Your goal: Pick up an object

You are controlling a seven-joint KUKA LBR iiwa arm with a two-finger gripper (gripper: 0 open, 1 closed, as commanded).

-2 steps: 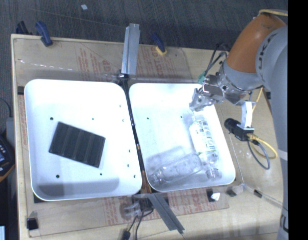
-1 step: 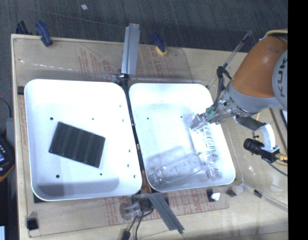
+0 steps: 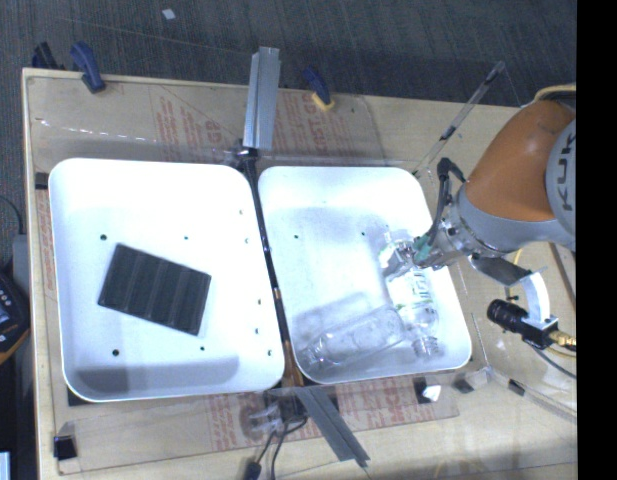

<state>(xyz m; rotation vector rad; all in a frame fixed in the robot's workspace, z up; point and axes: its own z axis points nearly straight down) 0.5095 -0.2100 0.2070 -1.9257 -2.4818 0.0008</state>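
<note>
You've got 2 white bins on the bench. The left bin holds a dark ribbed rectangular pad, lying flat and a bit skewed, toward that bin's left-middle. The right bin has the clear plastic stuff: 1 see-through bottle lying on its side along the near wall, and a second clear bottle running up the right side, its top end toward the gripper. They're close to each other at the bin's near right corner, and I can't tell if they touch.

Your arm comes in from the right, orange band over the bin's right rim. The gripper sits low at the upper end of that second bottle, right against it. The clear plastic blurs into the tips there, so I honestly can't tell if the jaws are apart or closed on anything.
</note>
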